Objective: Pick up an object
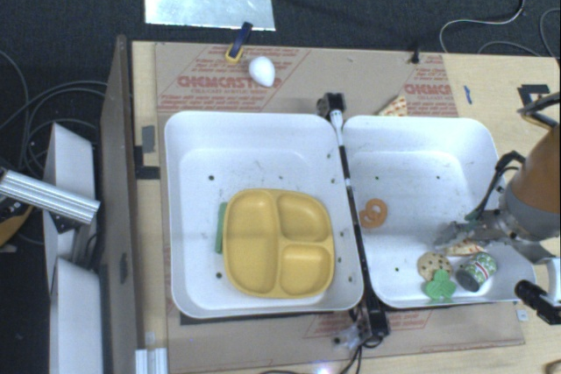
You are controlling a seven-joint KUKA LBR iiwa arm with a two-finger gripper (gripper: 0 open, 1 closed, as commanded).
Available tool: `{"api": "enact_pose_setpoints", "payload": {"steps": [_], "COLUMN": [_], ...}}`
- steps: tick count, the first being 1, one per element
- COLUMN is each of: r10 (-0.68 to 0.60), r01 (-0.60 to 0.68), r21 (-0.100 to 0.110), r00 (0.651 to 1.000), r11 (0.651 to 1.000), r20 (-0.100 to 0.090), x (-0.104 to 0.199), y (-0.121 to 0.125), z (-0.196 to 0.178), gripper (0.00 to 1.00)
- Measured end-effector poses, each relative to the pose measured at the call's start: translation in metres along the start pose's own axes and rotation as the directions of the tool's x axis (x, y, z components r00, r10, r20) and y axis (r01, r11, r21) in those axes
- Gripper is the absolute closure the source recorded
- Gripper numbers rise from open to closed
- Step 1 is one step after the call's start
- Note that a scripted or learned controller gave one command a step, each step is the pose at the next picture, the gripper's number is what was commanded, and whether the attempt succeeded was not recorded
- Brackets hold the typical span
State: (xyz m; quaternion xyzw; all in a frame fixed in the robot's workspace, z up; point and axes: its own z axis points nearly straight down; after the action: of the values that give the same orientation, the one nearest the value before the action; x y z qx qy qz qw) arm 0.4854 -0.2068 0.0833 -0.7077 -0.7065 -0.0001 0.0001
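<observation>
The right bin (412, 144) holds an orange pretzel-shaped ring (374, 214) near its left wall. At its front right lie a speckled cookie (430, 264), a green leafy toy (439, 285) and a small grey-green can (476, 271) on its side. My gripper (466, 232) reaches in from the right and is low over the bin floor, just above the can and cookie. The arm's orange band (536, 184) shows at the right edge. I see nothing lifted off the floor.
The left bin (197, 144) holds a yellow divided plate (279, 241) with a green strip (221, 228) at its left edge. Behind the bins, on the cardboard, lie a white egg (261, 70), a yellow-and-blue clip (237, 46) and a cracker (394, 107).
</observation>
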Motion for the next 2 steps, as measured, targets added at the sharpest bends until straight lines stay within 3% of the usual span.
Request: {"api": "enact_pose_setpoints", "payload": {"steps": [1,2], "r10": [-0.003,-0.006], "r01": [0.003,0.006], "r21": [-0.004,-0.004], "r00": [1.000,1.000], "r11": [1.000,1.000], "r20": [0.001,0.002], "x": [0.000,0.000], "y": [0.003,0.016], "z": [-0.012,-0.044], "gripper": [1.00,1.00]}}
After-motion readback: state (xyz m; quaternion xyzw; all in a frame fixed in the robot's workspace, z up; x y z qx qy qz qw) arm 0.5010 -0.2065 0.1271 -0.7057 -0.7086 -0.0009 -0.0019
